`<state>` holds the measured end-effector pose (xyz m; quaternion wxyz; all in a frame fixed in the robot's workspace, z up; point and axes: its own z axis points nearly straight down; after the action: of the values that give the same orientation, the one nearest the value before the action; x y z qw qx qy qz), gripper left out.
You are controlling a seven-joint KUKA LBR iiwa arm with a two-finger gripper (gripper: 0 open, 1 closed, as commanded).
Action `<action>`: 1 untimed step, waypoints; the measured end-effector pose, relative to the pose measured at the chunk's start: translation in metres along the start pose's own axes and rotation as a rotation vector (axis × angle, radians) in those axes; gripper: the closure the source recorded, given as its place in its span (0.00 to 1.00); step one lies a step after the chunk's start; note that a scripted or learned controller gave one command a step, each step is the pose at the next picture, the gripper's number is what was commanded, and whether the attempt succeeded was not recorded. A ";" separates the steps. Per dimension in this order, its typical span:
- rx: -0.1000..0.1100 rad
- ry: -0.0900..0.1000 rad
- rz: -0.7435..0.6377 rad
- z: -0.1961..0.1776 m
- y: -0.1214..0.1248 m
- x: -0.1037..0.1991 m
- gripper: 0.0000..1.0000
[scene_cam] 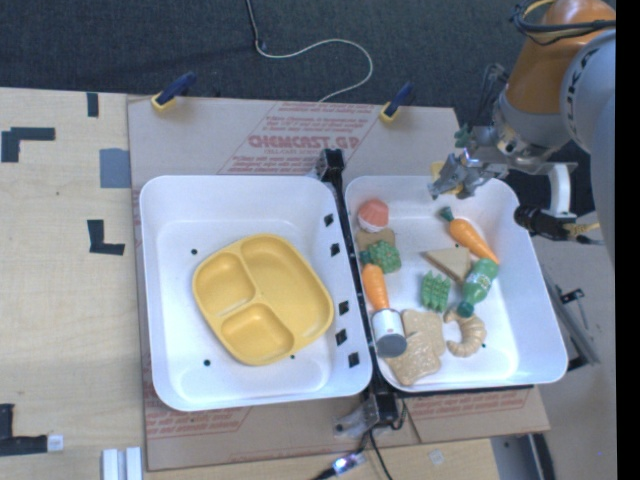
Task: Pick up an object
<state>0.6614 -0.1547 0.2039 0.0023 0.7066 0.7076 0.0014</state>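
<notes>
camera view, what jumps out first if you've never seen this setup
The yellow divided tray lies alone in the left bin. The right bin holds a crowd of toy food, with an orange carrot near the top. The arm's hand hovers above that bin's far edge.

Yellow divided plate point(262, 297) sits in the left white bin point(160, 268) (three compartments). Both bins rest on a cardboard sheet point(290, 143), held w/ two yellow-blue clamps point(173, 90) at its far edge. White cable point(310, 48) loops behind.
</notes>
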 end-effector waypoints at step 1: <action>0.003 0.001 0.000 -0.022 0.001 0.000 1.00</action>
<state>0.6621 -0.1543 0.2261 0.0008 0.7066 0.7076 0.0005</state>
